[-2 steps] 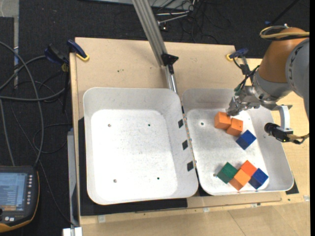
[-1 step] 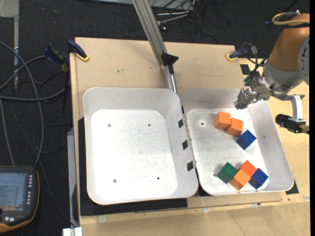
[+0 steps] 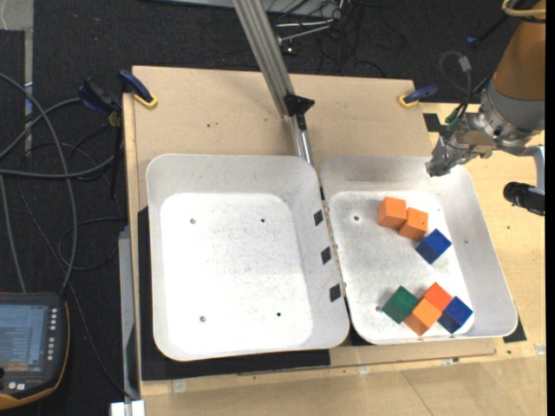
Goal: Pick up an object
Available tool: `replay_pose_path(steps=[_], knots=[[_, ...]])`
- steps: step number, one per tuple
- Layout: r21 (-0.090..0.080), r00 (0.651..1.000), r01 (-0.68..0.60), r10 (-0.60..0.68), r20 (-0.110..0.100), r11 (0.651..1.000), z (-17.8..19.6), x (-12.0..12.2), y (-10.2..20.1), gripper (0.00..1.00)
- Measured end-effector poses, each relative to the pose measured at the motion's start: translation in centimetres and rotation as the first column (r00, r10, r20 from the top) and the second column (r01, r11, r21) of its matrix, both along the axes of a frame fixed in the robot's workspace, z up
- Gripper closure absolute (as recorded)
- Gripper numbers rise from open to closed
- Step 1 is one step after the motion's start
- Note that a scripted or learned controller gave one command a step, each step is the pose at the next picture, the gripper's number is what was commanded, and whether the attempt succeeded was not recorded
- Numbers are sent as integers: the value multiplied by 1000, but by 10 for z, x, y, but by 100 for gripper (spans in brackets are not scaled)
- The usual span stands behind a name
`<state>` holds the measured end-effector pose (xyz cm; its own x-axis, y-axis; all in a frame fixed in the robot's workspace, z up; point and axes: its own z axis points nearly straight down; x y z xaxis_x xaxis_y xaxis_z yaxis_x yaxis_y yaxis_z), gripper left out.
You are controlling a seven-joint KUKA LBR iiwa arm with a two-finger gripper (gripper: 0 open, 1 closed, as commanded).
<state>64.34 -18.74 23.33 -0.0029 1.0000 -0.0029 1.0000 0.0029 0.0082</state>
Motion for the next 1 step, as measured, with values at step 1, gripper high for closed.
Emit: replay_pose_path(steps=[1], knots=[[1, 1000, 0, 0, -3, 1000, 24, 1, 0, 100]])
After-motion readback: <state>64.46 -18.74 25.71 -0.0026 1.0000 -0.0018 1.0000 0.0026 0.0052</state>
